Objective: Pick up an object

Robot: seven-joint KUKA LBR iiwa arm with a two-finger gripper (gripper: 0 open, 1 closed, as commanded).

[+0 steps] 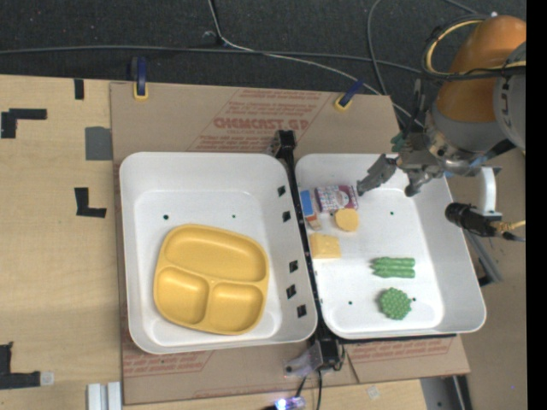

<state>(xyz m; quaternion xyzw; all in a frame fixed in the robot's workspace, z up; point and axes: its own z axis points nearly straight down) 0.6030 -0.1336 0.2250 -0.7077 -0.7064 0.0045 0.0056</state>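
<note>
My gripper (395, 180) hangs open above the back of the right bin (453, 263), with nothing between its two dark fingers. Just left of it lies a small carton (328, 200) with red and blue print. A round yellow piece (346, 220) and a pale yellow square slice (325, 246) lie below the carton. Nearer the front sit a green bean pod (393, 267) and a round green broccoli-like piece (394, 303).
The left bin (137, 186) holds a yellow divided tray (210, 278). A black clip divider (295, 229) runs between the bins. Both bins rest on a cardboard sheet (248, 118) held by clamps. Cables cross the dark back area.
</note>
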